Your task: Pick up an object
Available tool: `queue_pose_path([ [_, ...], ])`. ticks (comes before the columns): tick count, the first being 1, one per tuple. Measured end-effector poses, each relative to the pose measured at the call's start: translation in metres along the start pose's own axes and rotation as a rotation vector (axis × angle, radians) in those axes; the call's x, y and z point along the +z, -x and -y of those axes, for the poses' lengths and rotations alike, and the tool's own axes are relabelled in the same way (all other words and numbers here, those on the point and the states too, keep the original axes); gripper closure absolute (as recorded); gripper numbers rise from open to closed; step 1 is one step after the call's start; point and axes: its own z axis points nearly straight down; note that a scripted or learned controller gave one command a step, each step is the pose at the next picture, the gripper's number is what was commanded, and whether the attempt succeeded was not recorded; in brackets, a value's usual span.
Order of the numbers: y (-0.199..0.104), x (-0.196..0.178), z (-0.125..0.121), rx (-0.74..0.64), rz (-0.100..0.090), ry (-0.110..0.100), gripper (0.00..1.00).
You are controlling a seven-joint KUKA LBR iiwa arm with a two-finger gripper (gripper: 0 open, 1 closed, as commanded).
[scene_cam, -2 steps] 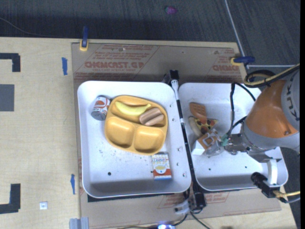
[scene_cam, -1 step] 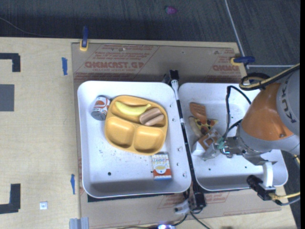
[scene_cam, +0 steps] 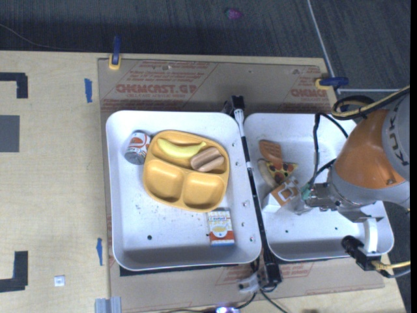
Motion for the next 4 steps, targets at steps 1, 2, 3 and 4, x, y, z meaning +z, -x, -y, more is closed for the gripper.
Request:
queue_pose_path([
  [1,-0.076,-0.085,-0.016,-0.009,-0.019,-0.021,1.00],
  [2,-0.076,-0.085,-0.016,-0.009,-0.018,-0.021,0.00],
  [3,-0.009,-0.009,-0.038,-0.009,-0.022,-0.015,0.00],
  [4,-0.007,-0.022,-0.042,-0.008,-0.016,-0.002,1.00],
])
